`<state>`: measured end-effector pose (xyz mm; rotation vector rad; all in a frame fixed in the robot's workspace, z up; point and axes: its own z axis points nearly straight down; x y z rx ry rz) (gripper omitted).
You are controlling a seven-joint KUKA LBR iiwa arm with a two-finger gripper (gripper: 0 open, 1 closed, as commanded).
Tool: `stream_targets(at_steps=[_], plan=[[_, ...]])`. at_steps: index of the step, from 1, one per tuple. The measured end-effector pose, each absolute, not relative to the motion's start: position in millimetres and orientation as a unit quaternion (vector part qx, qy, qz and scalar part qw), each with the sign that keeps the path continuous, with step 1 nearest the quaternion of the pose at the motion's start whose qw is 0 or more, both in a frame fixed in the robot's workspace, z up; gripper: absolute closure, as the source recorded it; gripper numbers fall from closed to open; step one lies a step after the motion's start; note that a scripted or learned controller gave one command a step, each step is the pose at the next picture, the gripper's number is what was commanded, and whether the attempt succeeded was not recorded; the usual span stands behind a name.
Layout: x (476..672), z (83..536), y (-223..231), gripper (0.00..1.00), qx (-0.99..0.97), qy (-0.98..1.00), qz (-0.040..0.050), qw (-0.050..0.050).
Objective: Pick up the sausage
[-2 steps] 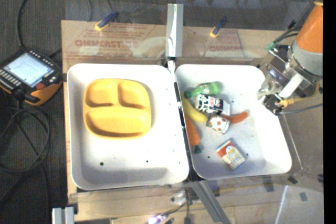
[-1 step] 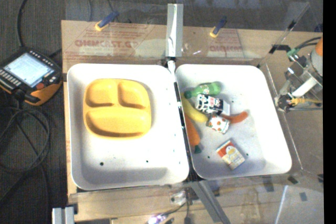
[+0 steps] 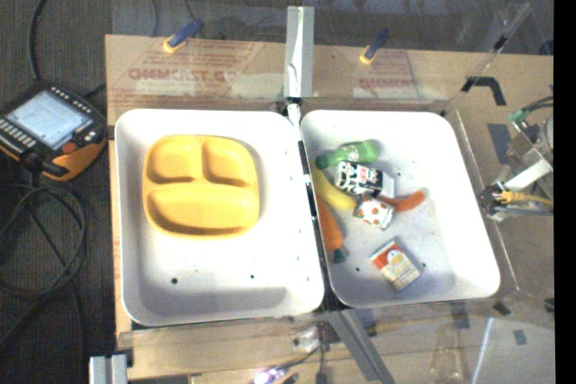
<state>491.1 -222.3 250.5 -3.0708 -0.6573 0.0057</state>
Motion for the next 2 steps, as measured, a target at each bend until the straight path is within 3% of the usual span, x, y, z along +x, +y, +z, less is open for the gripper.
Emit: stream_targets(at_steps=[2], plan=[[484.5, 234.9, -223.2, 1.00, -0.995, -0.102, 0.0015, -0.001]])
